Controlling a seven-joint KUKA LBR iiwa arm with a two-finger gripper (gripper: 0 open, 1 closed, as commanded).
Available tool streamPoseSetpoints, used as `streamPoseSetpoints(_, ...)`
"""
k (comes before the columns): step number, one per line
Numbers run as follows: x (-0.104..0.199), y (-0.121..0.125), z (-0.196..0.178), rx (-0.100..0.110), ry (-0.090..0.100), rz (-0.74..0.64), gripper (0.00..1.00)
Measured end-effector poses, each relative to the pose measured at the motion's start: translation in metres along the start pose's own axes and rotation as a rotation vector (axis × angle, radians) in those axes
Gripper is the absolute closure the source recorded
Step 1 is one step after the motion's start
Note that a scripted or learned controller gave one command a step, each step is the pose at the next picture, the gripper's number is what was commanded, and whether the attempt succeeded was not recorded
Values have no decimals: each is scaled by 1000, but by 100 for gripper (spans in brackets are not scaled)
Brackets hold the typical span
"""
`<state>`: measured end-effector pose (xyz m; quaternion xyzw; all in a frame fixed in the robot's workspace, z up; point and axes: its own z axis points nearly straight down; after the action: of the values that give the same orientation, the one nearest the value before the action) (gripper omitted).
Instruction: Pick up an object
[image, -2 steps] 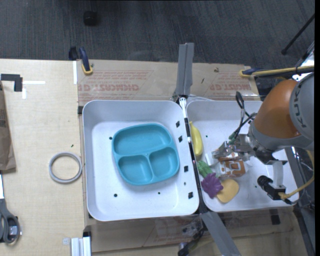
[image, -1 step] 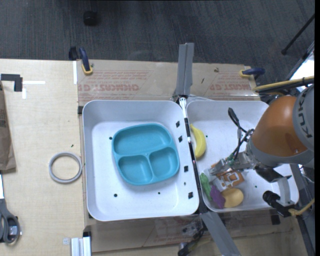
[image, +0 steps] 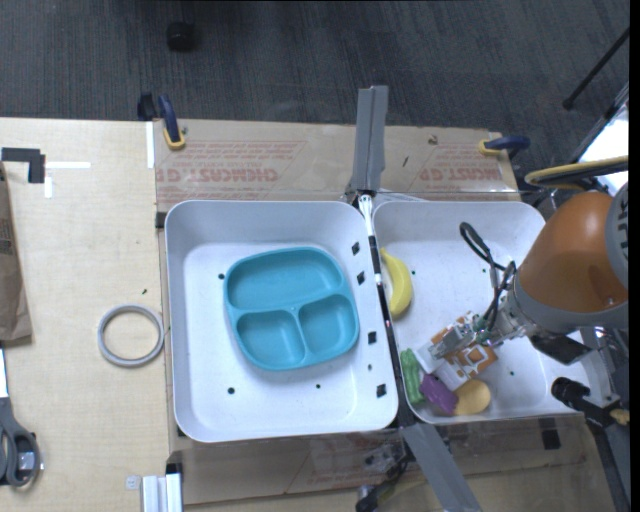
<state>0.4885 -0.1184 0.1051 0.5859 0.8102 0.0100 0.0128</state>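
Toys crowd the right bin's (image: 520, 215) near-left corner: banana (image: 397, 284) along the left wall, green piece (image: 411, 370), purple piece (image: 438, 392) and yellow piece (image: 472, 397). The gripper (image: 465, 345) hangs just above them, seemingly positioned for a grasp.

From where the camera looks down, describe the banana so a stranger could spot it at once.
Find the right-hand white bin, the one the arm reaches into. Along its left wall, beside the divider between the two bins, lies the banana, a curved plain yellow fruit. It sits alone, up-frame of the green, purple and tan pieces clustered at the near edge.
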Motion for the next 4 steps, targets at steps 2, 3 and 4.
streamPoseSetpoints(2, -18, -1, 0, 2, 0, -29, 0)
streamPoseSetpoints(3, -21, 3, -15, -9, -6, -25, 100)
streamPoseSetpoints(4, 30, 60, -105, 35, 3, 307, 100)
